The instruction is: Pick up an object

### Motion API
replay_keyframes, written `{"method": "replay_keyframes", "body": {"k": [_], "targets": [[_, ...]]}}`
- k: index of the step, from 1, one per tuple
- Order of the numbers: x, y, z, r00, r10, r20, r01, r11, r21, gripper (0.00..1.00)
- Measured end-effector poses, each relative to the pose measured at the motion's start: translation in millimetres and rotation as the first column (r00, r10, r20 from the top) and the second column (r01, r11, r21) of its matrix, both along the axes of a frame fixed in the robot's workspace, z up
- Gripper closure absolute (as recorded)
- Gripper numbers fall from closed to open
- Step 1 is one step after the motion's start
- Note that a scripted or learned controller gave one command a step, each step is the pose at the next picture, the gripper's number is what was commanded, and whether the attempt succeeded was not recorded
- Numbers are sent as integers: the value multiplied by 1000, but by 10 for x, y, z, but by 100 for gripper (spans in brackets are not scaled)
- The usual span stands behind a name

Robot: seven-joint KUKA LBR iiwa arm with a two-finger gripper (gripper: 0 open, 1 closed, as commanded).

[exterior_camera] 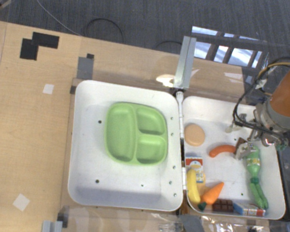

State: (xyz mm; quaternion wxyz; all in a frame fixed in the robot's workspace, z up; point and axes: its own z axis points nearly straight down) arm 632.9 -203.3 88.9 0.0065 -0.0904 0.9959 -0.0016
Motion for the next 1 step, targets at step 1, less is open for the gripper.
{"method": "replay_keyframes", "body": {"k": [1], "targets": [[-202, -7, -9, 1000, -10, -2, 10, 1000, 1, 0]]}}
